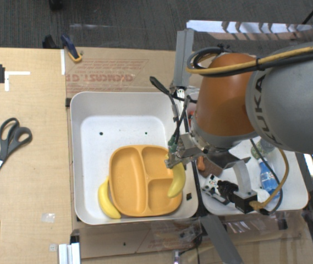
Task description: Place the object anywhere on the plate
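Banana upright along plate right rim, claw clamped on its top.

Yellow banana upright at right rim of orange three-compartment plate in left bin

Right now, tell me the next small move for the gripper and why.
Probably nudge left toward the plate's middle, then release. The gripper seems to hold a banana hanging over the right rim of the orange plate, so letting go here could drop it off the edge.
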